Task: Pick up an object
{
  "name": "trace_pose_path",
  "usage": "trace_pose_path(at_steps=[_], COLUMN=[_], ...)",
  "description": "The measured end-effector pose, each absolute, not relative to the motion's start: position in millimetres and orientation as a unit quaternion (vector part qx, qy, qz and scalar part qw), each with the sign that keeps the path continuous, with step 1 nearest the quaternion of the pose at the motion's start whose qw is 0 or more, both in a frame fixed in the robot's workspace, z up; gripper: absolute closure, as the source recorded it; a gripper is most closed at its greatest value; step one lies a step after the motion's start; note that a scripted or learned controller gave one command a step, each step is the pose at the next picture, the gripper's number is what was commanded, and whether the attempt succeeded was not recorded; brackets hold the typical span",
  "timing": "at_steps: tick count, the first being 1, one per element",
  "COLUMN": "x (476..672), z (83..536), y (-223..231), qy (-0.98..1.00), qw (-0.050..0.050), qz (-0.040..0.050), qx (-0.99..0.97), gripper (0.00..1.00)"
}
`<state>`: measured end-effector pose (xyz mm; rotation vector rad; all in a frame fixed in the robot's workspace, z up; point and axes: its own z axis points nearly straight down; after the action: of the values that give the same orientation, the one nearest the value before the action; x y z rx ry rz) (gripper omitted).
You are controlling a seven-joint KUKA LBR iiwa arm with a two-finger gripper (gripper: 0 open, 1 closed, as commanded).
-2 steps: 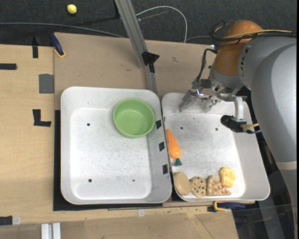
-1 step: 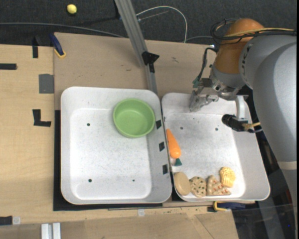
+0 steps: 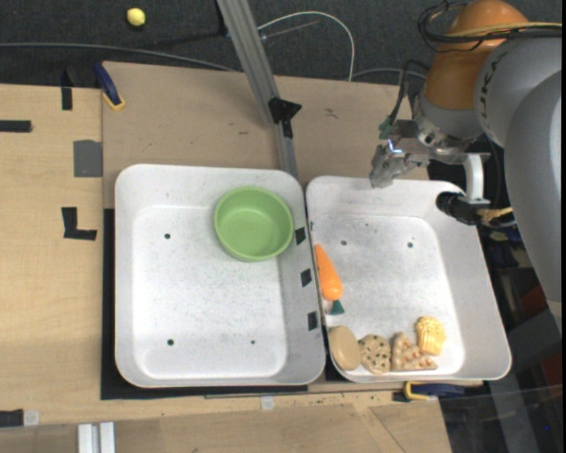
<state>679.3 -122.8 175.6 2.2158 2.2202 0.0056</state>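
Note:
My gripper [image 3: 387, 171] hangs over the far rim of the right bin [image 3: 396, 243], near its back edge, with nothing visible between its fingers. In that bin an orange carrot [image 3: 328, 272] lies along the left wall. Along the front edge sit a tan oval piece [image 3: 343, 346], a cookie [image 3: 375, 353], a pale pink piece [image 3: 406, 352] and a yellow corn piece [image 3: 430, 334]. All of these lie well in front of the gripper.
A green bowl [image 3: 254, 223] stands at the back right of the left bin [image 3: 170, 281]. A grey metal pole [image 3: 255, 59] slants down to the gap between the bins. A small yellow ball [image 3: 136, 16] lies on the dark floor at the far left.

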Motion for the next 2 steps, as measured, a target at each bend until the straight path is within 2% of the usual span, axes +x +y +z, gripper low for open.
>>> trace_pose_path(at_steps=[1,2], x=[680.5,680.4], z=[229.3,219.2], y=[-122.5,-122.1], qy=[0.708,0.708], qw=[0.002,0.000], qz=[0.0014,-0.0011], qx=[0.706,0.707], gripper=[1.00,1.00])
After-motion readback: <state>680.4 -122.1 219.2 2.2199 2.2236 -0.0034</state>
